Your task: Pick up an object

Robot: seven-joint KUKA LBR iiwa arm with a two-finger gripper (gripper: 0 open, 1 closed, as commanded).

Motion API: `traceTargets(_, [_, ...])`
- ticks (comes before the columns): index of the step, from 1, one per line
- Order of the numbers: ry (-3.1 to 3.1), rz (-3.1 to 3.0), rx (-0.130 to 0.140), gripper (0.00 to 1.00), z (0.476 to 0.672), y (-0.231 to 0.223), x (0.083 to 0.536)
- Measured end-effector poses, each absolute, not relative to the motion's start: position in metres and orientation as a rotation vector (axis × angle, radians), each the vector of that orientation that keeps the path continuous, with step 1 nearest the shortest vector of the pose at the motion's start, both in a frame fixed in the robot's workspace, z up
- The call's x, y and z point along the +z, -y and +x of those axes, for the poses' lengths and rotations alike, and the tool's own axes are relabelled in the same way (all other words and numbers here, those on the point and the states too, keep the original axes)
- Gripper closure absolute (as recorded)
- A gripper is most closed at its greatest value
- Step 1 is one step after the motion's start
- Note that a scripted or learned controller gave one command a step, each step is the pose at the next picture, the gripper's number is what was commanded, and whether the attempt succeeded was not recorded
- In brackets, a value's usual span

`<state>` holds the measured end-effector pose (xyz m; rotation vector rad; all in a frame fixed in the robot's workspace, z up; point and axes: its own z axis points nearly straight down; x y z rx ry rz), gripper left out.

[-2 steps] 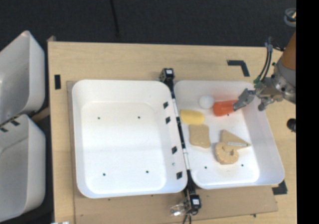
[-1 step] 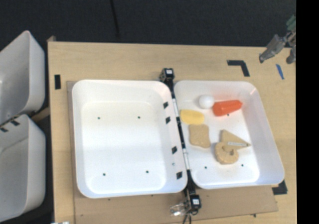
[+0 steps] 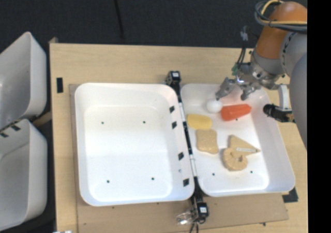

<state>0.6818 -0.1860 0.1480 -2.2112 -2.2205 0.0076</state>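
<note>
The gripper [image 3: 236, 89], fingers spread wide and holding nothing, hovers near the right bin's [image 3: 276, 167] far edge above the toy carrot [image 3: 236, 111]: light, stiff, probably slick; take it across its middle

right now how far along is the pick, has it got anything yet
Done so far: the claw has reached the right bin, spread open near its far edge above the white ball and orange carrot. In hand: nothing sits between its fingers. Left: closing on one item and lifting it; every item lies on the bin floor.
</note>
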Motion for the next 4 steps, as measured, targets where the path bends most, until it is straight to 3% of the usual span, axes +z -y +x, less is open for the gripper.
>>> traceTargets(1, [2.24, -2.231, -0.013, 0.0, 0.656, 0.214, 0.12])
traceTargets(2, [2.233, -2.224, -0.006, 0.0, 0.692, 0.229, 0.154])
traceTargets(3, [2.222, -2.221, 0.004, 0.0, 0.661, 0.229, 0.099])
traceTargets(4, [2.229, -2.223, 0.002, 1.0, 0.664, 0.23, 0.113])
